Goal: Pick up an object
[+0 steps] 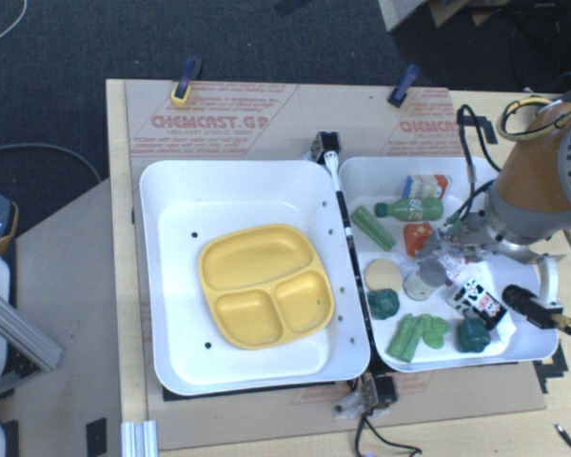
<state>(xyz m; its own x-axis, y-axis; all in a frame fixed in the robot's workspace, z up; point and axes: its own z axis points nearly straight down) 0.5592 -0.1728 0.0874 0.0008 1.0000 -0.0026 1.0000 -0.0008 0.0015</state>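
The arm is reaching in from the right, orange band showing above the wrist, and the gripper [449, 248] is hanging low over the right bin [542, 350]; its state I cannot tell from this angle. Right beside it, a grey cup-like piece [424, 280] is sitting just below-left, with a red object [417, 237] close on its left. A black-and-white patterned block [478, 300] is lying just below-right. A little further off, a green bottle [411, 209] is lying on its side above-left, and a pale round disc [383, 275] is resting to the left. Further down, a dark teal lump [473, 335] and green pieces [417, 335] are sitting near the bin's front wall. Far to the left, a yellow divided tray [265, 283] is lying in the left bin [171, 208].
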